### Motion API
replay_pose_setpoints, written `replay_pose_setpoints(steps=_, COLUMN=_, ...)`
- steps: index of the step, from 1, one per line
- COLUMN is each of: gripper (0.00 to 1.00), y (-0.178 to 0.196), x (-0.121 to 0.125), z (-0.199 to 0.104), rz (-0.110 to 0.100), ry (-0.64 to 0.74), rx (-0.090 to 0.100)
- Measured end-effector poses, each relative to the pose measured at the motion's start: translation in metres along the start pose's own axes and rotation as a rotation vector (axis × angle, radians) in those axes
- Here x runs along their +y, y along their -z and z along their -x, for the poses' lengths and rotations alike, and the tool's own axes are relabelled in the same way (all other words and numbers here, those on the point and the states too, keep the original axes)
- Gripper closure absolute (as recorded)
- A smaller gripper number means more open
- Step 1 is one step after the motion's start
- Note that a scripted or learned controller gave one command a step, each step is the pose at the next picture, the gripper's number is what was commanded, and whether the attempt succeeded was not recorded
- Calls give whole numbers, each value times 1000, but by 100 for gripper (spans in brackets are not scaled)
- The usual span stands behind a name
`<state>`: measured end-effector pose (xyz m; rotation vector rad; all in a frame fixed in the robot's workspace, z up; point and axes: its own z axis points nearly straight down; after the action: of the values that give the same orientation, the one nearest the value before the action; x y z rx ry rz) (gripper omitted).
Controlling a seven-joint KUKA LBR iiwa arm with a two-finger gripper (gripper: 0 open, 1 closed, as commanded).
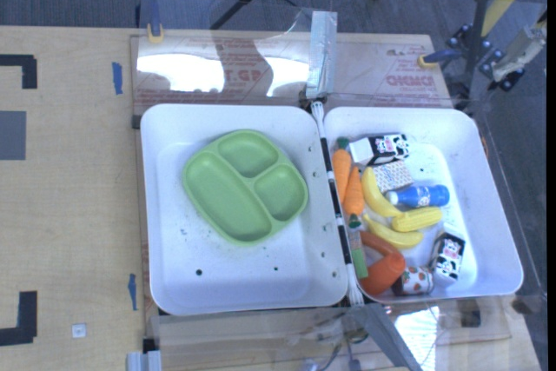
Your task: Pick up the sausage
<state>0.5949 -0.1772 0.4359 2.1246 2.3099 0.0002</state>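
We cannot tell the hand's state; the sausage (384,263) sits crowded by the banana (401,221) and carrot (354,189), so a grasp may snag a neighbour.

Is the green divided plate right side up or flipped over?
Right side up: the green plate in the left bin shows its three hollow compartments facing upward.

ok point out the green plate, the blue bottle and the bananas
green plate (228,206): camera view, on its large compartment, in the left bin
blue bottle (423,196): camera view, middle of its body, in the right bin
bananas (395,221): camera view, on the yellow curve under the bottle
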Motion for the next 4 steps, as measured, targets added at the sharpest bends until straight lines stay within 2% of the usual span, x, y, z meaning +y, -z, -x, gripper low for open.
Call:
replay_pose_setpoints(steps=1, gripper=0, y=0, x=0, z=0, rz=0, ry=0, rx=0)
replay_pose_setpoints(steps=2, gripper=100, y=11, x=1, z=0, rz=6, ry=1, rx=-5)
replay_pose_setpoints(steps=3, gripper=0, y=11, x=1, z=-1, rz=6, ry=2, rx=-4)
replay_pose_setpoints(steps=4, gripper=0, y=-35, x=-21, z=28, rz=-5, ry=-135, rx=2)
